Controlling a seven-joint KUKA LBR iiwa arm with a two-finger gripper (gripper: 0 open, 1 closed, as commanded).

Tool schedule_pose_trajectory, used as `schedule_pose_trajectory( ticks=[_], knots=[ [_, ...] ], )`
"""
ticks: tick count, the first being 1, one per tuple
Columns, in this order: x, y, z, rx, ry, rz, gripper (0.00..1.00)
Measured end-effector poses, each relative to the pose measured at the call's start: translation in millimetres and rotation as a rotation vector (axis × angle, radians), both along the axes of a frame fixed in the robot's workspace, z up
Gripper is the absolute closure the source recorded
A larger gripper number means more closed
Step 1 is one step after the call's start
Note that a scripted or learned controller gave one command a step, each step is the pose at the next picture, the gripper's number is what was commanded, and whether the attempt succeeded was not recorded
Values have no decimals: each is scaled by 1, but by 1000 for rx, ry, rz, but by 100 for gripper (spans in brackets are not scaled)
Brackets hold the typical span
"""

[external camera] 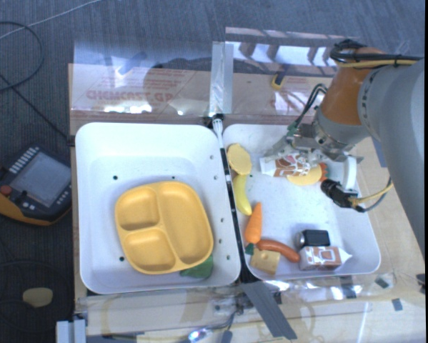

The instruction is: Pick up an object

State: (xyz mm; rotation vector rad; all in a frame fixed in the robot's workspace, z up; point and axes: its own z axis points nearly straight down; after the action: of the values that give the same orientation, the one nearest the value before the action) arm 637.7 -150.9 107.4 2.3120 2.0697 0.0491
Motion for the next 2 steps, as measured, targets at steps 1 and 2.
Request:
schedule_pose_trajectory(
  ticks=[1,2],
  knots=[
    [4,-1,0,-19,2,258,0],
    [7,0,15,-19,-9,259,100]
  ],
)
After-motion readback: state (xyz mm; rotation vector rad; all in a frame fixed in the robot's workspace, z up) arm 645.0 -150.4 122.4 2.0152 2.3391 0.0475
